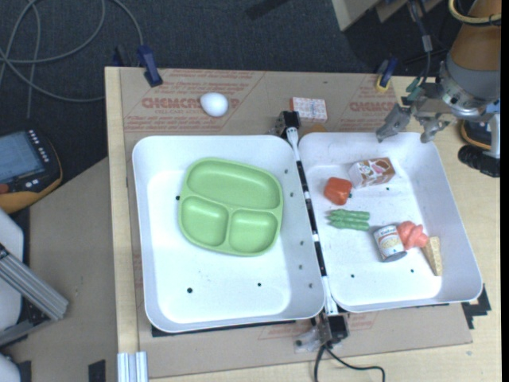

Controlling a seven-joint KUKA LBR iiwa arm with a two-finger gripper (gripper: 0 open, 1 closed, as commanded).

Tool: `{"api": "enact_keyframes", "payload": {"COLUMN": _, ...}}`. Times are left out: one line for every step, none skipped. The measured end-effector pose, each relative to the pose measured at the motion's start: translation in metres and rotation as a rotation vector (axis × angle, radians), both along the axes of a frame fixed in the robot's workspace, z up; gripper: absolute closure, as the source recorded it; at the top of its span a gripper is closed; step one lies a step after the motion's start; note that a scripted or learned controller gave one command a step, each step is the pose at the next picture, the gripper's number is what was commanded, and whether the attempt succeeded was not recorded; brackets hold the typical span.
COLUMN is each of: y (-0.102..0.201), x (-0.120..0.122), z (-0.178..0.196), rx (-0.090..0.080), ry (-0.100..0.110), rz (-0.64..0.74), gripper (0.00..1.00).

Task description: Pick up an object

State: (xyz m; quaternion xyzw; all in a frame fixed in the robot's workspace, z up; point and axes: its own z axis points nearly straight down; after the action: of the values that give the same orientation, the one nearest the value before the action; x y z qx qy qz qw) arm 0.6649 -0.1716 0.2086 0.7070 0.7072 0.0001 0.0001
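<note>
My gripper [410, 130] hangs over the far edge of the right bin [445, 213], its two fingers spread open with nothing between them. Inside that bin lie a red-and-white packet [372, 171], a red pepper-like piece [337, 189], a bunch of green beans [349, 218], a small can [388, 242], a pink-orange piece [413, 234] touching the can, and a tan cone-like stick [433, 255]. The packet is the nearest object, a little in front and left of the gripper.
The left bin [159, 277] holds a green three-compartment plate [231, 206]. Behind the bins on the cardboard sit a white egg-like ball [213, 103] and a small patterned box [309, 108]. Blue clamps [148, 64] grip the board's far edge.
</note>
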Motion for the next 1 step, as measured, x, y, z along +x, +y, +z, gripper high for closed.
{"api": "enact_keyframes", "payload": {"y": 0.0096, "x": -0.0512, "z": -0.1243, "rx": 0.000, "ry": 0.001, "rz": -0.001, "gripper": 0.00}}
